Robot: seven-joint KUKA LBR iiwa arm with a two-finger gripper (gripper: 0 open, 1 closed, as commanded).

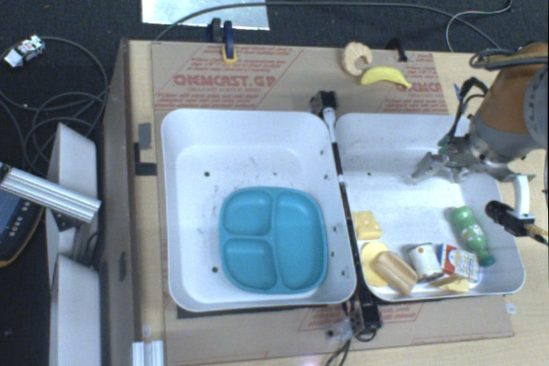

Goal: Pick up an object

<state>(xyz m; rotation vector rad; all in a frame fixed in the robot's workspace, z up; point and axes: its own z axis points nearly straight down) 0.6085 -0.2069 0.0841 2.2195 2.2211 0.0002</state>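
I have the arm (515, 111) reaching over the right bin (386, 141), with the gripper (446, 160) hanging above bare floor at the bin's far side; I judge its fingers spread apart and gripping nothing. The left bin (197, 141) holds a blue tray (274, 237). Everything worth picking sits along the right bin's near edge. I'd go for the green bottle (469, 233), since it lies a little apart from the cluttered pile, and I'd straddle its narrow width.

green bottle (469, 233): lying on its side, right bin, near right wall
cup (422, 258): white, tipped over, beside carton
carton (460, 263): small, lying flat
bread roll (395, 270): tan, front edge
cheese slice (368, 225): yellow, flat
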